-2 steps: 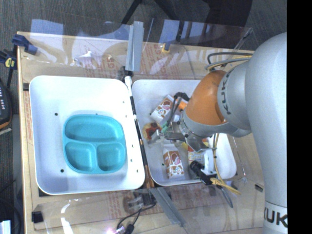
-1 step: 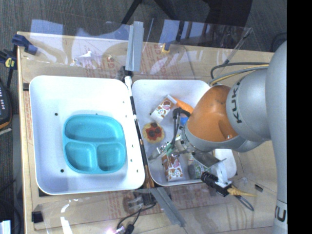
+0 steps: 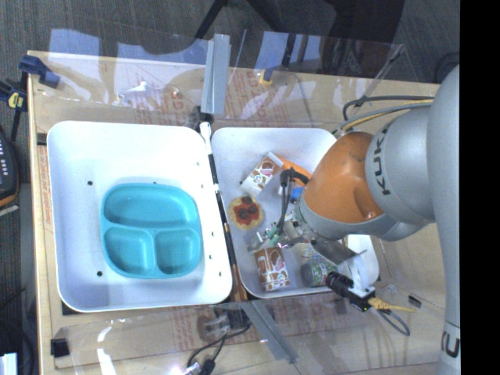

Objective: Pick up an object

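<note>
We take the step as the reach: the claw [image 3: 281,229] is low in the right-hand shallow white bin [image 3: 234,143]; its state we cannot tell. Just beside it lies a round red-and-yellow packet [image 3: 246,212], just below it a small brown-and-white carton [image 3: 271,268]; next, settling over one and closing

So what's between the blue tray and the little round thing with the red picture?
In the camera view, the two bins' rims lie between the blue tray and the round thing, plus bare white floor of each bin.

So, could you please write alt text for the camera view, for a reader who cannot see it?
A grey arm with an orange band reaches from the right into the right white bin, over several small packaged items. The left white bin holds a blue divided tray.
</note>
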### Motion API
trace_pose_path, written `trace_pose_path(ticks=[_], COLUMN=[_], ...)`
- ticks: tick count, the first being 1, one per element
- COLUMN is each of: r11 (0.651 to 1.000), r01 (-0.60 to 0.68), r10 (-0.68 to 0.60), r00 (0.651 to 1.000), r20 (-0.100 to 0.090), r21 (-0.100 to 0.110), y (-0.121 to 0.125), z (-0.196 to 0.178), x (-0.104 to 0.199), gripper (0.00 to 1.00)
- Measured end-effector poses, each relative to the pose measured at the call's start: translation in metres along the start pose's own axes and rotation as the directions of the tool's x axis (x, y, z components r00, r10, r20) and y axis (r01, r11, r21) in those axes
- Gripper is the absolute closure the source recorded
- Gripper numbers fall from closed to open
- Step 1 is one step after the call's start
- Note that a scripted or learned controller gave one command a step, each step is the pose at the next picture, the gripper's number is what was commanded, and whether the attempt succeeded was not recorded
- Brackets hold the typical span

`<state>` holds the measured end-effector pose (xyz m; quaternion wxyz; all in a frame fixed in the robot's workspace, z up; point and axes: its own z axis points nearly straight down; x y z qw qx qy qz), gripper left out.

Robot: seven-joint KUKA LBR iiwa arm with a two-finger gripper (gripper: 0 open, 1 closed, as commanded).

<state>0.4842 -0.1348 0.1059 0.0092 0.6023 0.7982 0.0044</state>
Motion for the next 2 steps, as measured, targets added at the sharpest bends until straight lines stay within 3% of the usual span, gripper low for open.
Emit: trace_pose_path(ticks=[1,2], r11=[0.997,0.982], r01=[-0.068,-0.19], r10=[0.069,0.19], r00=[0.998,0.982], r20=[-0.009,-0.006], r21=[0.02,0.024], y=[0.042,0.106], z=[-0.131,-0.131], x=[0.053,0.045], gripper=[1.0,1.0])
